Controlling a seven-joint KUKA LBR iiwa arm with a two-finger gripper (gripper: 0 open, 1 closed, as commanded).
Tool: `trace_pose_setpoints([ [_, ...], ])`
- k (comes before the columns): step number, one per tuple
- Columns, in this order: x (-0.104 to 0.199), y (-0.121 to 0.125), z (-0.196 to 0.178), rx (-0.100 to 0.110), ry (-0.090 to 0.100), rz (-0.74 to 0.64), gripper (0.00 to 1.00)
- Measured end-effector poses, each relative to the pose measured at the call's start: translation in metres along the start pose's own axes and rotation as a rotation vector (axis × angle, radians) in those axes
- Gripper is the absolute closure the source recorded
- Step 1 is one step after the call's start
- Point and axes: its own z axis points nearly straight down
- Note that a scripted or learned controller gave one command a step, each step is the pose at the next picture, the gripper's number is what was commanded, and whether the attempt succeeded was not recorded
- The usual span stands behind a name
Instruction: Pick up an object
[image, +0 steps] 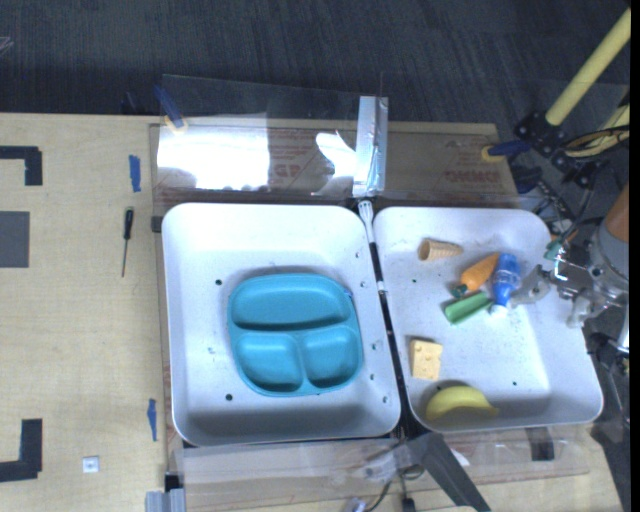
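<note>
The claw (578, 285) hovers at the right bin's (560, 395) far edge; its state cannot be told. Just left of it lie a blue bottle (506, 277), carrot (480, 270) and green stick (467, 306).

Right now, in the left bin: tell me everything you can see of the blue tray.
The blue tray is a teal, plastic-looking divided plate with rounded corners: one long compartment across the far side, two smaller ones on the near side. It lies flat and right way up on the floor of the left bin, roughly centred. Nothing sits in its compartments and nothing else touches it. It looks whole and clean.
</note>
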Motion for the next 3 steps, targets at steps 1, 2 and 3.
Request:
trace_pose_setpoints([
  [1, 0.055, 0.060, 0.068, -0.006, 0.000, -0.261, 0.00],
  [2, 0.057, 0.061, 0.056, -0.011, -0.001, -0.264, 1.00],
  [3, 0.140, 0.028, -0.026, -0.010, 0.005, -0.181, 1.00],
])
